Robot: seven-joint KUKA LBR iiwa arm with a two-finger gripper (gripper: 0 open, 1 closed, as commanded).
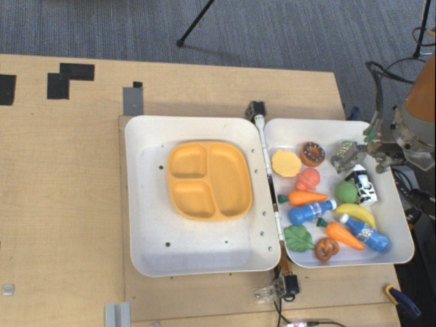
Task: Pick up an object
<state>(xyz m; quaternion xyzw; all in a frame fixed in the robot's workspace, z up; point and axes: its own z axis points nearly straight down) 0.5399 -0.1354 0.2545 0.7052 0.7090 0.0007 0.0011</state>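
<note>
toy food pile [330, 213]: fills right bin [403, 247], carrots, bottles, banana, donut touching | gripper [349, 157]: over that bin's upper right, above the toys, finger opening cannot be told, no grasp visible | orange divided plate [208, 180]: alone in left bin [150, 251]

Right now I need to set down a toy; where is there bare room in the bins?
The left bin has bare floor all around the yellow divided plate, widest along its near edge. The right bin is crowded with toy food; the gripper hovers there.
</note>
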